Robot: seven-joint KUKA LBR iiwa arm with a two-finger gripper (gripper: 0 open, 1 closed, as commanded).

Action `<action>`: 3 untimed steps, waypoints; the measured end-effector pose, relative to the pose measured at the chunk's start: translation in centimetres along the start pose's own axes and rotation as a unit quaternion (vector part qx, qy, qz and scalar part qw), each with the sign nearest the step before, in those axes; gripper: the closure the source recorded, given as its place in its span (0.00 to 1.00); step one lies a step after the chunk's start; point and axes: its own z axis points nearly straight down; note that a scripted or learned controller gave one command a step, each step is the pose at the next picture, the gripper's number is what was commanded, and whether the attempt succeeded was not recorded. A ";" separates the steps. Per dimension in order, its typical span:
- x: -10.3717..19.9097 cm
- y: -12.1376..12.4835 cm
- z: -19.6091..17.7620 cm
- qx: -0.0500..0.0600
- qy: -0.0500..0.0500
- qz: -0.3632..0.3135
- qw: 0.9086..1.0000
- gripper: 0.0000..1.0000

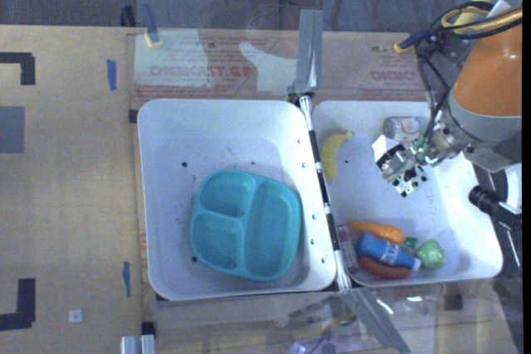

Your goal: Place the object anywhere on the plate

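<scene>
In the camera view, two white bins sat side by side on the bench. The left bin (166, 137) held a teal divided plate (246, 224), lying flat toward its near side. The right bin (465, 203) held the loose objects: a yellow banana (333, 152) close to the wall shared by the bins, a small can (401, 127) near the far edge, and — clustered at the near edge — a carrot (377, 230), a blue bottle (383, 249), a red sausage-like piece (377, 266) and a green item (430, 253). The gripper (405, 167) hung over the middle of the right bin, apart from the banana and the plate; whether it was wide or closed could not be told, and nothing showed in its hold.
</scene>
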 end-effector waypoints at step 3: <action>16.3 8.0 1.9 -0.001 0.000 -0.256 0.967 1.00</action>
